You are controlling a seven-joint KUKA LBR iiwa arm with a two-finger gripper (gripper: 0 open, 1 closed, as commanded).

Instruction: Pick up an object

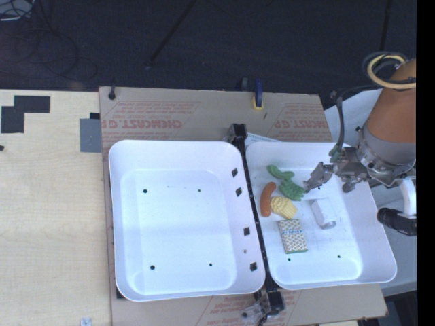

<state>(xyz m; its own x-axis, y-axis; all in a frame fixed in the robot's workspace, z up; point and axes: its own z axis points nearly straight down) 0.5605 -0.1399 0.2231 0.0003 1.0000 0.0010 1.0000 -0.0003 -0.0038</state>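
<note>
Objects: a small cluster lies in the right bin (367, 267), all loose on the white floor, none between the fingers.
Nearest piece: a patterned block (292, 236) with a green-and-white checked face, lying flat, closest to the near rim.
Beside it: a small pale cylinder (323, 212) on its side, off to the right of the block, apart from it.
Middle of the pile: a yellow corn-like toy (283, 208), touching the block's far end or just short of it, hard to call.
Left of that: an orange sausage-shaped toy (267, 199), near the divider, leaning along the yellow one.
Farther back: a green toy (285, 182), long and knobbly, its right end just under the fingertips.
Gripper (318, 178): low over the bin, fingers a narrow way apart, nothing held, tips just beside the green toy.
Arm (394, 114): grey, orange band showing, coming in from the right.
Left bin (129, 182): side by side with the right one, black clips along the join.
Far edge: brown board (177, 114) under both bins.
</note>
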